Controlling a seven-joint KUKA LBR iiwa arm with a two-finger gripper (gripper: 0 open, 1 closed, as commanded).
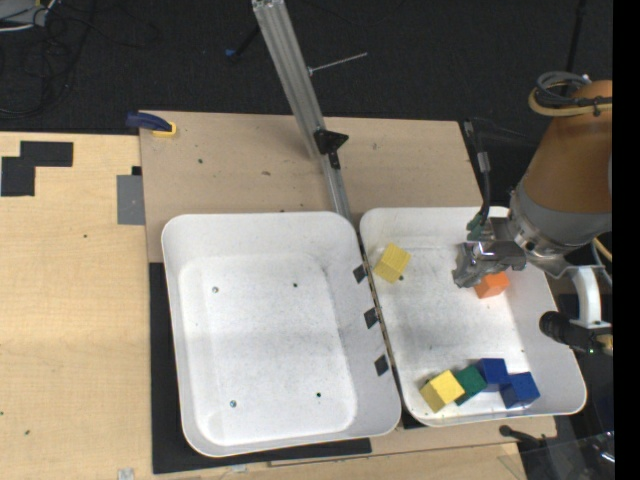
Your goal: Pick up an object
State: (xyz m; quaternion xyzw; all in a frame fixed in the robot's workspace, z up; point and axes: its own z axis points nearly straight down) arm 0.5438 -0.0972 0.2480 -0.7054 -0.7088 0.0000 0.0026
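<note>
Open floor between yellow block (392, 263) and corner blocks (480, 384)

Single fixed camera above bench (250, 158), looking down aslant (both bins (190, 238) framed).

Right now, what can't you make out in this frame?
- Gripper fingers: too small and blurred against the orange block to read, camera view.
- Orange block: top hidden by the gripper; contact unclear.
- Block cluster in the right bin: count unclear, blocks overlap.

From my seat, the gripper (478, 265) covers the top of the orange block (491, 286) near the right bin's (440, 223) far edge; I cannot tell whether they touch.
</note>
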